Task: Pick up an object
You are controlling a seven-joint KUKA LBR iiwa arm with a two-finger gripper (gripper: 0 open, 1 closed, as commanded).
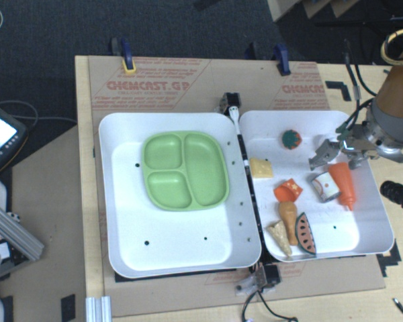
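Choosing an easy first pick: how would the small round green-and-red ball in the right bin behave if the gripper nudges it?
The ball looks round, so it would probably roll. It sits alone on bare floor of the right bin, so nothing nearby would stop it.

Gripper point(337, 154) above toy food point(292, 210), right bin point(369, 237).

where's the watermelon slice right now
The watermelon slice lies in the right bin near its front edge, right beside the tan food pieces and below the small orange piece.

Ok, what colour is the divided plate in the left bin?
Pale green; the divided plate shows plainly in the camera view.
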